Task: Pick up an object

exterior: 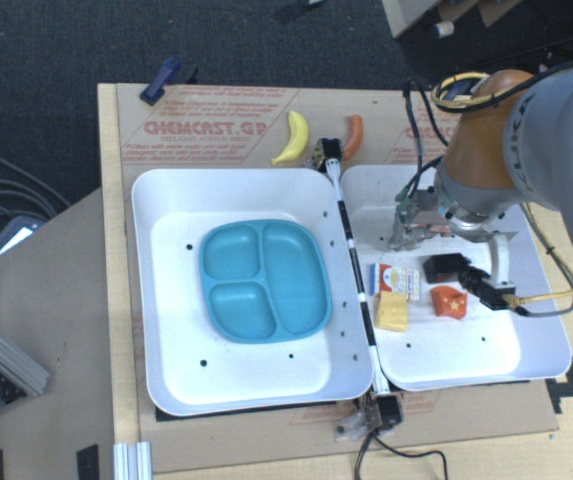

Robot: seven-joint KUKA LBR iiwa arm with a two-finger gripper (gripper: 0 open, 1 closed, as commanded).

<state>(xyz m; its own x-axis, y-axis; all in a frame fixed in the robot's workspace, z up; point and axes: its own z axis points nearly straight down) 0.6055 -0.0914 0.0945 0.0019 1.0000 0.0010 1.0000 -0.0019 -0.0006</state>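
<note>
- arm [511, 143] reaches in from the right and hangs over the right bin [526, 353]; gripper [406, 230] sits low at that bin's upper left, near the divider; can't tell whether it's spread or pinched, and nothing visible is held
- candidates all lie in the right bin, just below the gripper: yellow block [392, 313], red piece [450, 303], white/red carton [398, 279], black part [446, 266]
- my call: pick-up not done yet; descent and aim is the step in hand
- to do it well: commit to one item; the yellow block touches the carton, so come straight down and centred; the red piece stands more apart and looks the easier pinch
- stay off the bin wall and the cable [541, 303]
- textures: bins smooth glossy white plastic, likely slippery; block waxy, wedge-like; carton flat, printed
- left bin [161, 298] holds a teal tray [265, 279], three compartments, rounded, too wide for a pinch
- banana [291, 138] lies on the cardboard behind the bins
</note>
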